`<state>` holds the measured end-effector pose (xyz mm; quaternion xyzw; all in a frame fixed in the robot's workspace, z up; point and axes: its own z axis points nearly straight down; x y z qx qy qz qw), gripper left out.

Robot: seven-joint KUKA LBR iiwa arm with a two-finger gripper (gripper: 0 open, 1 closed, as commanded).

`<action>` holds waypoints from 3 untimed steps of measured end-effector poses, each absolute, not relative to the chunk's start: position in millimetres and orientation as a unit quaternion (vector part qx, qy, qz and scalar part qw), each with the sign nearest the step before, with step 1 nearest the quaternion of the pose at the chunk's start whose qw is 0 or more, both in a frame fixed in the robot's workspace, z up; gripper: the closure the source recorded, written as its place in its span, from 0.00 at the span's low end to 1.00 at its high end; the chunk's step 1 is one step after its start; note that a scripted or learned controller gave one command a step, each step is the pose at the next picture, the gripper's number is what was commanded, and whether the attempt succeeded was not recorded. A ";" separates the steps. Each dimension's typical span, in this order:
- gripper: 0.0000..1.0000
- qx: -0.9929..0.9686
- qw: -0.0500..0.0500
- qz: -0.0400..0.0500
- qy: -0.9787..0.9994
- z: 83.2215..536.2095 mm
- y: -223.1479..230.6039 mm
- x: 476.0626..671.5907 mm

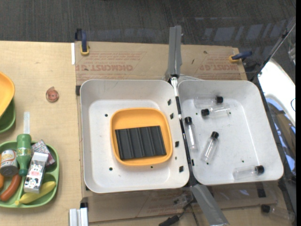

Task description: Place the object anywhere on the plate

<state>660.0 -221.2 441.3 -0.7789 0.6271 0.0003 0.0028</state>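
Observation:
A yellow plate [141,115] lies in the middle of the left white bin [94,140]. A dark grey ribbed slab [141,142] rests flat on the plate, covering most of its centre. In the right white bin [268,140] lie several clear vials with black caps. One vial [210,145] is near the middle and one [190,132] lies along the left wall. Another [215,111] is toward the back, and one more [247,172] is at the front right corner.
A green tray [47,192] of toy food and a yellow bowl [4,95] sit on the wooden table at the far left. A small pink piece [52,94] lies beside them. Clamps [83,46] hold the cardboard sheet behind the bins.

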 end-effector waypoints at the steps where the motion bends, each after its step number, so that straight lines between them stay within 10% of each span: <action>1: 1.00 -0.869 0.003 0.000 0.494 441.2 -214.0 660.0; 3: 1.00 -0.950 0.002 0.000 0.313 441.2 -208.6 660.4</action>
